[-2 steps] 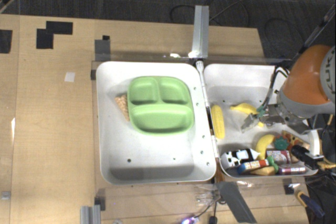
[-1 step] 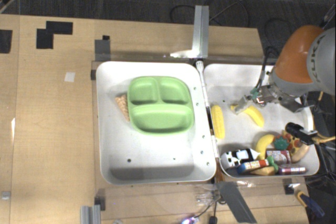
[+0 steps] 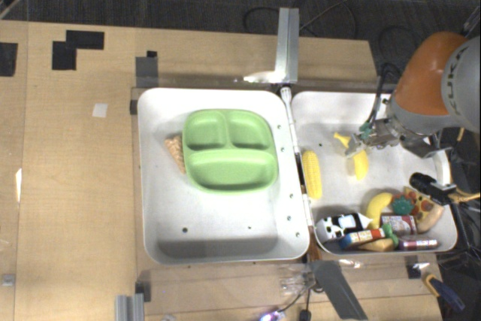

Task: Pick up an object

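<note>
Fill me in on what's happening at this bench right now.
The grey arm reaches in from the right, its gripper low in the right bin, right by a banana. Nothing is visibly held yet. A corn cob lies along that bin's left wall, with small toys piled at its near edge. The left bin holds a green divided plate.
</note>
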`<state>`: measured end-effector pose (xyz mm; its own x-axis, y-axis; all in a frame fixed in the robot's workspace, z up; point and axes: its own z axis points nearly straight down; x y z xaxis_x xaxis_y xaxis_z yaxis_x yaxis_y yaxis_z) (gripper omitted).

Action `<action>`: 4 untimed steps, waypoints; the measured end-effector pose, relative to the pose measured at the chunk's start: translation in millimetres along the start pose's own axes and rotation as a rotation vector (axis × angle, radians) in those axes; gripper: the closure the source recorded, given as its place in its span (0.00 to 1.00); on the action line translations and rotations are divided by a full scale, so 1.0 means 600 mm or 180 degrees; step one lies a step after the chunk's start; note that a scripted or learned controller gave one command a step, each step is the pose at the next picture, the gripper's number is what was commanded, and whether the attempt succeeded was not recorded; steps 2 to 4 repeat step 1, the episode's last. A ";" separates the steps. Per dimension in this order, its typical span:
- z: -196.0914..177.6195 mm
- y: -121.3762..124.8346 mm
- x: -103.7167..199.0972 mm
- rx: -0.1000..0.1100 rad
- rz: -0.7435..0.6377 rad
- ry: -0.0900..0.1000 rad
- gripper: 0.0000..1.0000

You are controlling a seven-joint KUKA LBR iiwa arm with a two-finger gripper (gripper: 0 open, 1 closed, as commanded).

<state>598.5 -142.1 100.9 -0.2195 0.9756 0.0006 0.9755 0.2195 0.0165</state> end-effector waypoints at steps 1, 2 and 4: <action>-0.174 0.044 0.066 0.0047 0.0456 -0.0006 1.00; -0.174 0.044 0.066 0.0047 0.0456 -0.0006 1.00; -0.174 0.044 0.066 0.0047 0.0456 -0.0006 1.00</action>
